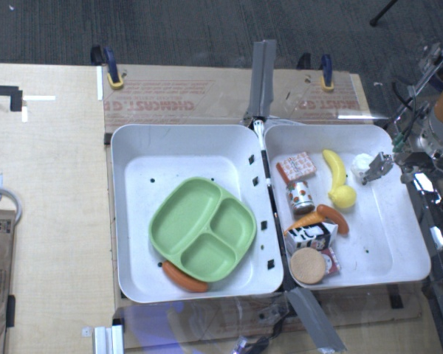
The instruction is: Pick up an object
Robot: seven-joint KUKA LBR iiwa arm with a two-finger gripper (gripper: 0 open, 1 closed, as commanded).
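Your arm comes in from the 3 o'clock side, and its gripper point(374, 168) sits low over the right bin point(399, 264), near that bin's 2 o'clock corner. The wrist leans inward toward the bin's middle. You cannot tell from this angle how wide the jaws stand, and nothing shows between them. A small white object point(361, 161) lies just at the tip, on its 9 o'clock side; whether the two touch is unclear.

The things you could pick crowd the right bin's 9 o'clock half. A banana point(334, 168) lies nearest the gripper, at its 9 o'clock, with a lemon point(342, 196) touching the banana's lower end. A red-and-white packet point(296, 166) sits by the divider wall, a small can point(300, 196) just below it. An orange carrot-like piece point(322, 218) lies across a black-and-white carton point(311, 235), and a round tan disc point(308, 266) rests at the bin's 7 o'clock corner.

Open floor runs through the right bin's 3 to 5 o'clock part, bare white right up to the rim.

In the left bin point(133, 198), a green divided plate point(201, 229) takes the middle, with an orange sausage point(184, 277) tucked under its 6 o'clock edge. Bare floor rings the plate, widest toward 12 o'clock.
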